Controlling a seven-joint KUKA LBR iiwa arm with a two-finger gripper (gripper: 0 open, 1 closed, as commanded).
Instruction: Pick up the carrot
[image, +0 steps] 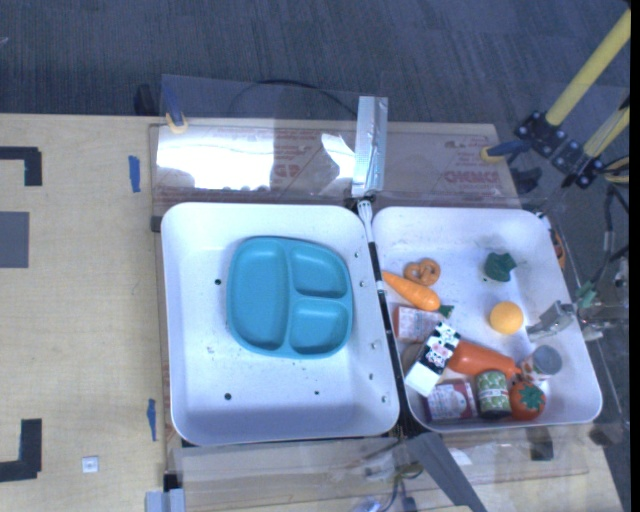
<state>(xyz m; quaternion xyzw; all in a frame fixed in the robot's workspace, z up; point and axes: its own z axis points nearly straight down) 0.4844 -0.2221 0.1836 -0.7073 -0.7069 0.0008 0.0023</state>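
Where the two white bins meet, the carrot (411, 291) lies in the right bin (462, 222), against its left wall, tip pointing right toward the near side. A pretzel (423, 270) sits just beyond it on the far side. The end effector (556, 318) stands at the bin's right rim, well apart from the carrot, with an orange ball (507, 317) between them. Whether it is open or closed cannot be determined. The left bin (190, 330) holds a blue divided plate (289, 297).
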